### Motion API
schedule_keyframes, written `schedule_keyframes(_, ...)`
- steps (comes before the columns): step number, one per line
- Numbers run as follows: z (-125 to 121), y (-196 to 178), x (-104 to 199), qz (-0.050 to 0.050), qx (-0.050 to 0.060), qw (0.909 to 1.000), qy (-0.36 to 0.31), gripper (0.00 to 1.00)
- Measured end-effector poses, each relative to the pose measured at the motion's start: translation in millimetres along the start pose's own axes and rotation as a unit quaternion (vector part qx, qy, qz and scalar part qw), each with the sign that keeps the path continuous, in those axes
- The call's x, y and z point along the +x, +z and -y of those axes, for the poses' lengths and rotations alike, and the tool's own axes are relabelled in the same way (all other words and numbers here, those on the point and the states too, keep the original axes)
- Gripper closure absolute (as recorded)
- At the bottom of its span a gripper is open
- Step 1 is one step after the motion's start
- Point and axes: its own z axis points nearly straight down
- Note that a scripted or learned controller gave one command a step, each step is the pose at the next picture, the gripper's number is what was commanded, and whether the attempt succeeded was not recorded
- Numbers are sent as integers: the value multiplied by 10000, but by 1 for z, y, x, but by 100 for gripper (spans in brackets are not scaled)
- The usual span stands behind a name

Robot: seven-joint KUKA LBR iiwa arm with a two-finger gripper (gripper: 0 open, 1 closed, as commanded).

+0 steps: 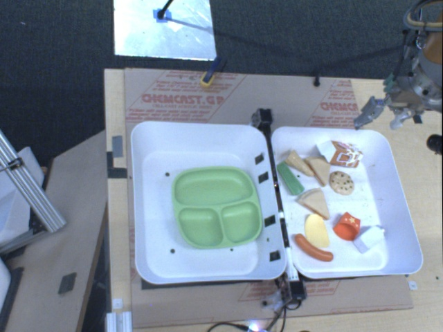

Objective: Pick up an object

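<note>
The right bin [394, 185] holds several toy foods: a green stick [290, 178], tan wedges [310, 166], a cookie [341, 182], a carton-like piece [344, 154], another wedge [315, 203], a yellow piece [317, 231], a sausage [313, 247], a red piece [346, 226] and a white block [369, 238]. My gripper [384, 115] hangs at the upper right, above the far right corner of that bin, well clear of the foods. Its fingers are spread apart with nothing between them.
The left bin [149, 185] holds a green three-compartment tray [214, 206]. Both bins rest on a cardboard sheet [187, 95]. A shiny square plate [165, 19] lies beyond the bench. A metal frame [28, 185] stands at the left.
</note>
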Motion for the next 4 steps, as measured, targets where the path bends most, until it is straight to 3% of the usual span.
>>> schedule_keyframes(2,7,120,-8,-3,21,10000,14,0)
schedule_keyframes(3,8,162,-11,-3,17,10000,13,0)
schedule_keyframes(4,6,178,-10,-15,28,10000,2,0)
